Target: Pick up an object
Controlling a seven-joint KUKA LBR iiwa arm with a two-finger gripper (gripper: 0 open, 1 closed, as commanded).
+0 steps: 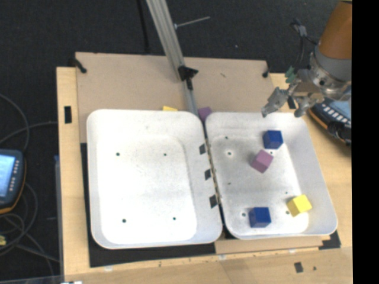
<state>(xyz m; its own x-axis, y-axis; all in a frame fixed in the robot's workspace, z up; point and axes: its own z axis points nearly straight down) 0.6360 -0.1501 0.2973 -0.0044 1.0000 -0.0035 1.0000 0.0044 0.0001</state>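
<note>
Blue cube (pixel 272 139) just below the open, empty tool (pixel 286 106).

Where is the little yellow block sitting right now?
In the camera view, the yellow block lies in the right-hand bin, near its lower right corner. Its nearest neighbour is a blue block just to its left.

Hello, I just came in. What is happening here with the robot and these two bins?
A robot arm reaches in from the right, and its gripper hangs above the far edge of the right bin, holding nothing. That bin contains four small blocks: a blue block nearest the gripper, a purple block in the middle, another blue block and a yellow block near the front. No block has been picked up yet. The left bin sits beside it.
</note>
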